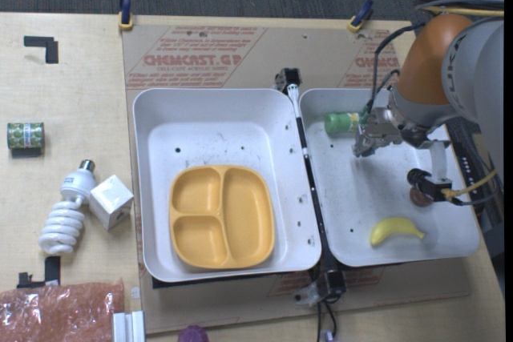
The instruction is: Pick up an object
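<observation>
In the right bin (353, 244) a green bottle-like object (342, 122) lies near the far left corner. A yellow banana (396, 231) rests near the front right. A small brown object (420, 197) sits by the right wall, partly hidden by the arm's cabling. My gripper (365, 145) hangs over the right bin just right of and slightly nearer than the green object, close to it. Whether they touch is unclear. The left bin (152, 172) bears a yellow divided plate (222, 215).
The arm (449, 76) covers the right bin's far right corner. Outside the bins on the left lie a white spiral bulb (66, 212), a white cube (111, 201), a small green can (25, 137) and a pink bag (60, 312).
</observation>
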You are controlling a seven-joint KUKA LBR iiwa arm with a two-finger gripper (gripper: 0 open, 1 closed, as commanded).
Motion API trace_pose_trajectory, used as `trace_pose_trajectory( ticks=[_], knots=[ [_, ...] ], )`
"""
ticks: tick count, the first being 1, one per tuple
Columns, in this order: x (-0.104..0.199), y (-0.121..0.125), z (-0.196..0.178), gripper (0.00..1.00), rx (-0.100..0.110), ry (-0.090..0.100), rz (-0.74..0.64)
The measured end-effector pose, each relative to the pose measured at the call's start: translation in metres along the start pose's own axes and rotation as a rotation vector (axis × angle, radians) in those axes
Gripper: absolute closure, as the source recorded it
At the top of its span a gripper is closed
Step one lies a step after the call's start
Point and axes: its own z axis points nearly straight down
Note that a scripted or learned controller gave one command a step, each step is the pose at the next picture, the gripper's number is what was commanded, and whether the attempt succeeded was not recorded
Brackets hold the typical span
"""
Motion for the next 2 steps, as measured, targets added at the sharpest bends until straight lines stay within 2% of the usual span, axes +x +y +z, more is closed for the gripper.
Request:
trace_pose_trajectory(
  ticks=[1, 2],
  knots=[
    [-0.0639, 0.0474, -0.0198, 1.0, 0.0, -0.001, -0.002],
    [-0.0638, 0.0474, -0.0197, 0.0, 0.0, -0.001, -0.002]
  ],
)
